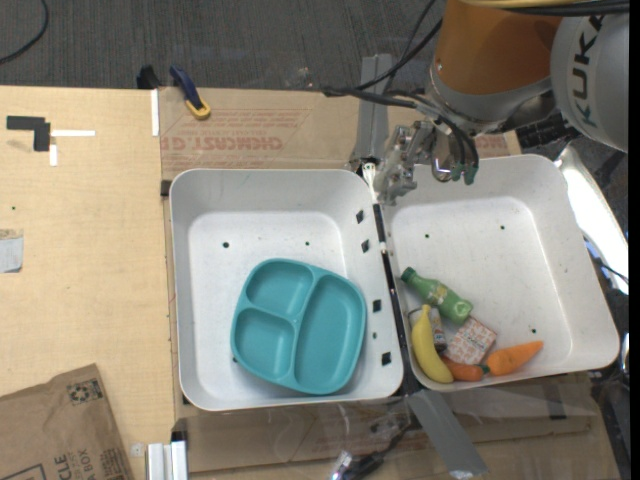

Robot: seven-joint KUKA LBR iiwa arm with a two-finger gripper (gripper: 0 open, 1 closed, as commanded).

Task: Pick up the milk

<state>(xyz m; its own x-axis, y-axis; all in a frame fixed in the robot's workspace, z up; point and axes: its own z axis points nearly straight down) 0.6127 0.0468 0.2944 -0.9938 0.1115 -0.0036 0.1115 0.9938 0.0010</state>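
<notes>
The milk (469, 342) is a small white carton with a reddish print. It lies flat in the front part of the right bin (520, 230), wedged between a banana (428, 346) and a carrot (514, 357). My gripper (432, 163) hangs above the back left corner of the right bin, well behind the milk and apart from it. It carries nothing that I can see. The grey and orange arm (505, 28) comes in from the upper right.
A green bottle (437, 294) lies just behind the milk, and a small orange item (462, 371) in front of it. The left bin (200, 268) holds a teal divided plate (298, 324). A ridge (380, 258) separates the bins.
</notes>
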